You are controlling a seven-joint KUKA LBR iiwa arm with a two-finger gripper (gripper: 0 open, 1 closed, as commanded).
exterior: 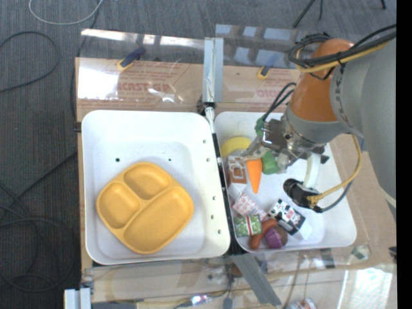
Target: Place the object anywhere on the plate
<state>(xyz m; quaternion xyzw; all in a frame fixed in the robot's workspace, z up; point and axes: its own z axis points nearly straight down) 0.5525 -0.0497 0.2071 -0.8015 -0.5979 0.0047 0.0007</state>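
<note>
Grey arm (322, 102) bent over right bin (341, 230)

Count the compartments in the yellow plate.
3. On the yellow plate in the left bin: two small compartments along its upper-left side, one large compartment along its lower-right side. None looks hidden.

- Red printed lettering runs across the brown cardboard sheet (154, 85) lying behind the left bin (90, 172); it is seen through glare and too blurred to read.
- A shorter red print sits on the cardboard behind the right bin (341, 230), also unreadable.
- Small packets (246, 214) in the right bin carry print too small to read.
</note>
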